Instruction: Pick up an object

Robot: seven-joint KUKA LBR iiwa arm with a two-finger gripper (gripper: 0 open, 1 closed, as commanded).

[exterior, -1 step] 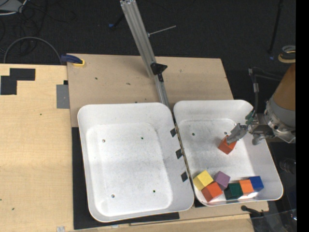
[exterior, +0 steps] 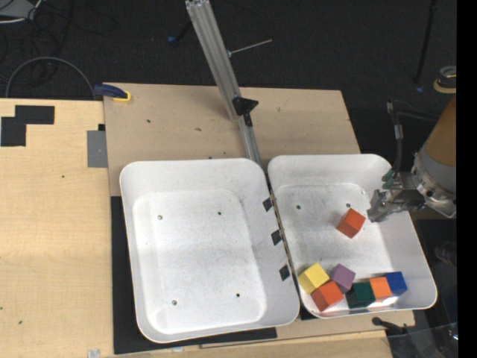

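Wooden bench (exterior: 223, 125), two white bins (exterior: 201, 319), seven blocks (exterior: 350, 223) in the right; gripper (exterior: 378, 209) grip indiscernible.

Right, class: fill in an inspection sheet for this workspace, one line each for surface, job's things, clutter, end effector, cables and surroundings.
Surface: wooden bench bearing a left bin and a right bin, side by side.
Job's things: in the right bin, a lone red-orange cube; along its near edge a yellow cube, purple cube, red cube, green cube, orange cube and blue cube.
Clutter: nothing seen.
End effector: beside the lone cube, at the right bin's right side; finger state unclear.
Cables: dark loops on the floor, upper left.
Surroundings: slanted metal rail behind the bins.
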